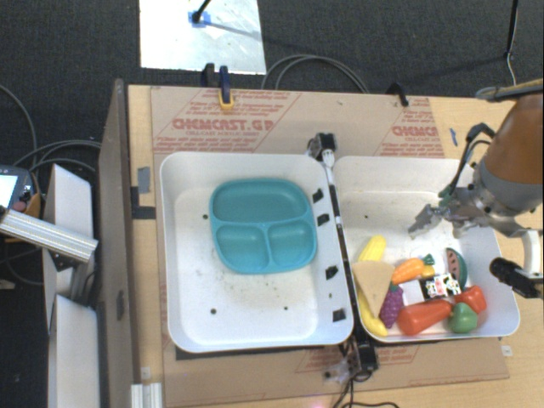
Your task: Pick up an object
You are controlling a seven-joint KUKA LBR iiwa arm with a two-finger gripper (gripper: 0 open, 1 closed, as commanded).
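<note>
While the arm (518, 155) reaches in from the right, the left bin (183, 313) holds a teal tray (262, 225); toy food (421, 291) sits in right bin's (382, 185) near corner; gripper (442, 215) hovers just beyond it, grip state unclear.

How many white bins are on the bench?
2. The left bin holds a teal divided plate. The right bin holds a heap of toy food at its near end.
</note>
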